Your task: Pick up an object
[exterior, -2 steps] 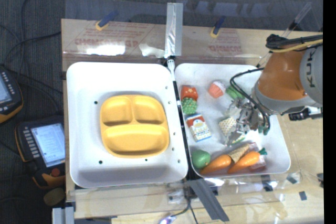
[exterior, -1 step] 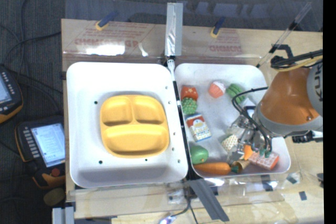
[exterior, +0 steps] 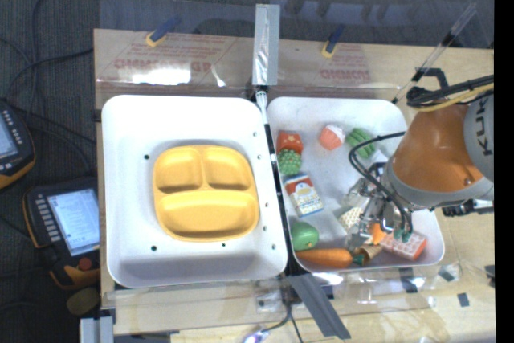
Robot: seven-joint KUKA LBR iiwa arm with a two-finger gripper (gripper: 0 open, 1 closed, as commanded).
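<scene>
A glossy yellow tray with three moulded compartments sits in the smooth left bin. In the right bin, toy foods lie scattered: a red tomato, a small carton, a green round piece, a tapered orange carrot. The arm's gripper points down near the bin's front right corner, beside the carrot's tip; whether it is spread or closed cannot be told.

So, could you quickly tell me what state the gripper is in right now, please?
Gripper: low in the right bin, among the toys; open or shut cannot be told, nor whether it holds anything.
</scene>
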